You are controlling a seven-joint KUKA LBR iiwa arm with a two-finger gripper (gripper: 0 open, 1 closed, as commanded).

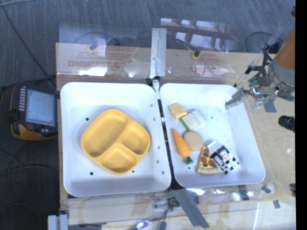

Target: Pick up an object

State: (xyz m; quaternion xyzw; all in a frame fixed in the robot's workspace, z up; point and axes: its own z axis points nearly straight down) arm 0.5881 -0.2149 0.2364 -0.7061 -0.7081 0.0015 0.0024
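Two white bins (yellow tray left, toys right) face you; gripper closure indeterminate; grey carpet.

Bench bearing 2 white bins

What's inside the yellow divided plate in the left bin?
The yellow divided plate shows three bare compartments with nothing in them. The bin floor beneath it is covered.

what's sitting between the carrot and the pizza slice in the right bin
In the camera view, a round tan cookie lies between the carrot and the pizza slice.
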